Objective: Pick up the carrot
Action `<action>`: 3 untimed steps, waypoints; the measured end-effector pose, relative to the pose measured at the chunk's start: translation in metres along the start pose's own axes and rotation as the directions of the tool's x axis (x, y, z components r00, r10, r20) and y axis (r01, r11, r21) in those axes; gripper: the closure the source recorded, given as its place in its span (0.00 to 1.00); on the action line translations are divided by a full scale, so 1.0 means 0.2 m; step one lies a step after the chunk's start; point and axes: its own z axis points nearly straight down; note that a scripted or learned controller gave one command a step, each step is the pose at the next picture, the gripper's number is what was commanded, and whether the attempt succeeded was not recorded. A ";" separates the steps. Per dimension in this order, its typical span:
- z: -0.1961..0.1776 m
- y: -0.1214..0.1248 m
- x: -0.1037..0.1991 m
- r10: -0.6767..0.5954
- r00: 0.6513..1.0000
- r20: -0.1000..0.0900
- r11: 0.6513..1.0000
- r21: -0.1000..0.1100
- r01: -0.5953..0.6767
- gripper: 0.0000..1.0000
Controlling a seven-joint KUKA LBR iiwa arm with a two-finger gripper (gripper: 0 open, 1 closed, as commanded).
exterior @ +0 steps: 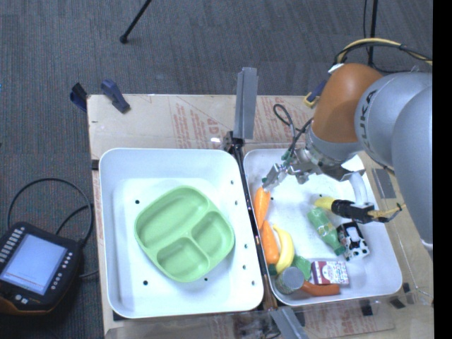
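Observation:
The carrot (262, 206) lies along the left wall of the right bin (385, 260), pointing toward the far side. A second orange piece (269, 242) continues just below it. My gripper (284, 176) hangs over the far-left part of the right bin, just above and to the right of the carrot's upper tip. It is open, with nothing between its fingers. The grey arm with its orange band (346, 108) reaches in from the right.
The right bin also holds a banana (285, 250), a green bottle (324, 228), a yellow piece (326, 203), a black-and-white toy (354, 243), a can (289, 280) and a red carton (329, 270). A green divided plate (185, 233) sits in the left bin (113, 189).

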 end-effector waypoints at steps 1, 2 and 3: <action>0.07 -0.16 0.01 -0.202 0.979 0.013 0.979 -0.021 0.203 0.00; 0.12 -0.31 -0.01 -0.487 0.873 0.009 0.873 0.003 0.487 0.00; 0.14 -0.61 -0.03 -0.517 0.856 -0.009 0.856 0.007 0.517 0.00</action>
